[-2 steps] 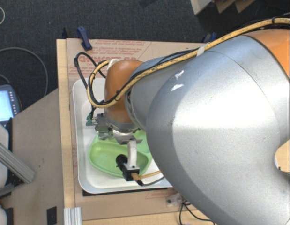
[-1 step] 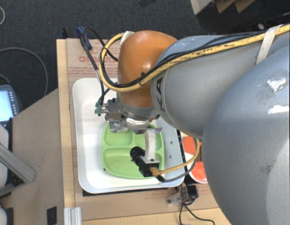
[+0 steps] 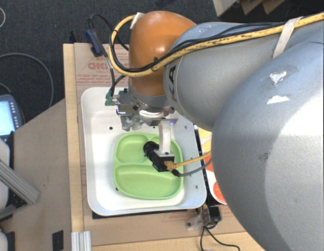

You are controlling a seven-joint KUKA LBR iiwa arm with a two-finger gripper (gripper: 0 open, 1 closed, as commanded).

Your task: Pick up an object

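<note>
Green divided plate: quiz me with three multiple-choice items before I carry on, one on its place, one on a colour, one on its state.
1. Where is the green divided plate?
A) in the white bin on the view's left
B) on the dark floor
C) on the bare bench

2. What colour is the band above the arm's wrist?
A) blue
B) orange
C) green

3. How does the plate lie?
A) upside down
B) on edge
C) flat, hollows up

Answers:
1. A: the white bin shows all round it.
2. B: the orange band caps the wrist.
3. C: its compartment floors and dividing ridges face the camera.
</note>
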